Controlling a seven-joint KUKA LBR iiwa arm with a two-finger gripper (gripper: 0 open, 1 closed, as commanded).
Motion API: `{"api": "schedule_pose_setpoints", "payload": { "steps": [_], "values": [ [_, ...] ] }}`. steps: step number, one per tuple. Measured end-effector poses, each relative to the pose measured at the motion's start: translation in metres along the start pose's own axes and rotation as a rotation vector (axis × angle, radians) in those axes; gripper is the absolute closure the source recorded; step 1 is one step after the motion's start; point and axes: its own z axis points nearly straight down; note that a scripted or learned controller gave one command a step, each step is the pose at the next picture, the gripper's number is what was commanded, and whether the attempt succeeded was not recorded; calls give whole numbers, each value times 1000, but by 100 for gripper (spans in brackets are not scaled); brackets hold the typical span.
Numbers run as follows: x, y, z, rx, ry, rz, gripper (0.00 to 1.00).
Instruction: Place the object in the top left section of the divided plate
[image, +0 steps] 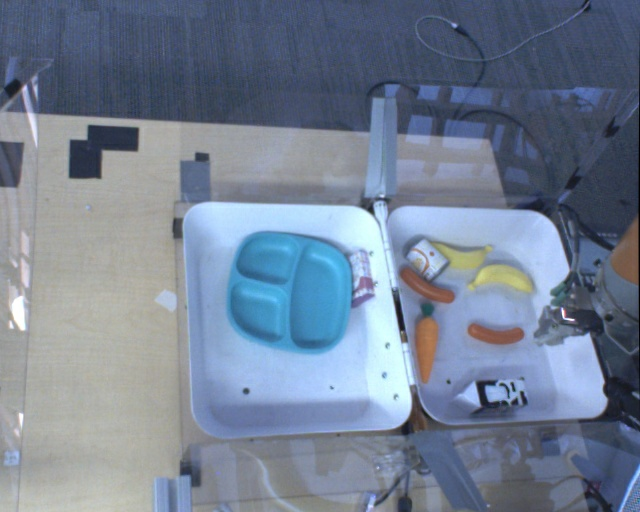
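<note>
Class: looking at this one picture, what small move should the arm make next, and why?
Probably move the end effector left over the nearer sausage and lower it. It sits at the right bin's right edge with nothing seen between its fingers, and the plate in the left bin has no food on it.

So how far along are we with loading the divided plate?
Nothing looks done: the blue divided plate in the left bin has nothing in its sections. The gripper sits at the right bin's right edge, beside a sausage. Picking and placing an object both remain.
</note>
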Motion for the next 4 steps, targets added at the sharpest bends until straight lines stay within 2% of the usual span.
{"api": "schedule_pose_setpoints", "payload": {
  "steps": [1,2,3,4],
  "values": [
    [0,0,0,0,0,0,0],
    [55,-5,-136,-3,0,23,0],
    [18,-2,-13,2,0,231,0],
    [14,46,-137,-2,0,-76,0]
  ]
}}
